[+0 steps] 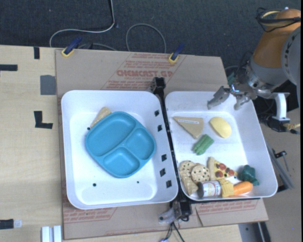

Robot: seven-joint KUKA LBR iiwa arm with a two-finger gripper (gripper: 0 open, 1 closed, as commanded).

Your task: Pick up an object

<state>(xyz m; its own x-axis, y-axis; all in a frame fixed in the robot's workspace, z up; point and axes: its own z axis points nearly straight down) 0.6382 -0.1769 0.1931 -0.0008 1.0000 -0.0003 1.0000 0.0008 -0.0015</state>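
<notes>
Blue tray [122,143], yellow lemon [220,127], green pickle [202,144], white bins [70,135]

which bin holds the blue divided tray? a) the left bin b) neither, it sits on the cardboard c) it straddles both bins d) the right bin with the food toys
a: the blue divided tray lies wholly inside the left bin, covering part of a tan item at its upper left edge, while the food toys are in the right bin.

Even bright light, soft shadows, slightly grainy
</notes>
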